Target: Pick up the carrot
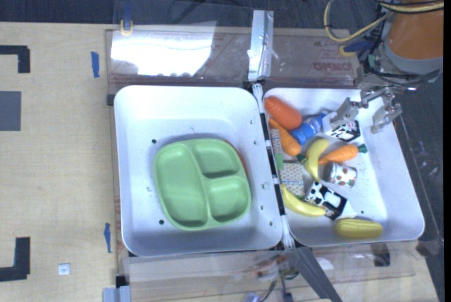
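The carrot point(341, 153), orange with a small green tip at its right end, lies in the middle of the right bin point(402, 202) among other toys. My gripper point(363, 117) hangs over the far part of that bin, up and slightly right of the carrot. It is open, its two fingers spread with nothing between them. The left finger point(345, 111) sits just above a black-and-white toy point(344, 130) that lies beside the carrot.
The left bin point(134, 117) holds a green divided plate point(203, 183). Around the carrot lie an orange oval toy point(282, 111), a blue piece point(306, 130), two bananas point(301, 203) point(314, 155), a yellow oval point(359, 227) and a cow-patterned block point(327, 197).
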Robot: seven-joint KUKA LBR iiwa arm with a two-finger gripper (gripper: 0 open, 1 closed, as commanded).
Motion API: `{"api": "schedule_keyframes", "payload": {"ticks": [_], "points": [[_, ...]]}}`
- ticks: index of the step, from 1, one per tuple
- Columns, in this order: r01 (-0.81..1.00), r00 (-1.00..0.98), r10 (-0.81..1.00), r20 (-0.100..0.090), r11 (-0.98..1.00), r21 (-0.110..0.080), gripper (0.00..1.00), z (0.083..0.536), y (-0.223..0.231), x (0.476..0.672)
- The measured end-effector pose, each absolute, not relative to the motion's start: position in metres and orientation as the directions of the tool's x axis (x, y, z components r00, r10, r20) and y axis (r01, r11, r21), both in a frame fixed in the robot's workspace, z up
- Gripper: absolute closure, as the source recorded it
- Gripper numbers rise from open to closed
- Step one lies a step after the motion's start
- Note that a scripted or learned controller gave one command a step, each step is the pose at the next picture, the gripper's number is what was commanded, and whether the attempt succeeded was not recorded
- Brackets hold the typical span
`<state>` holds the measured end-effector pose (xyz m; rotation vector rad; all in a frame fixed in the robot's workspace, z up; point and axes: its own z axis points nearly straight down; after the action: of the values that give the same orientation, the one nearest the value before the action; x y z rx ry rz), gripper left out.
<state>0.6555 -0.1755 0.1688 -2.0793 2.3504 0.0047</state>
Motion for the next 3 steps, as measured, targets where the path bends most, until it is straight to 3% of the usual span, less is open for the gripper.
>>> {"api": "schedule_keyframes", "payload": {"ticks": [1,2,3], "points": [[-0.991,-0.13,-0.991,-0.01,0.13,-0.006,1.0,0.179,-0.176,0.657],[-0.992,-0.13,-0.991,-0.011,0.13,-0.005,0.0,0.179,-0.176,0.657],[-0.983,0.186,-0.983,-0.005,-0.186,0.0,0.0,0.146,-0.181,0.637]]}}
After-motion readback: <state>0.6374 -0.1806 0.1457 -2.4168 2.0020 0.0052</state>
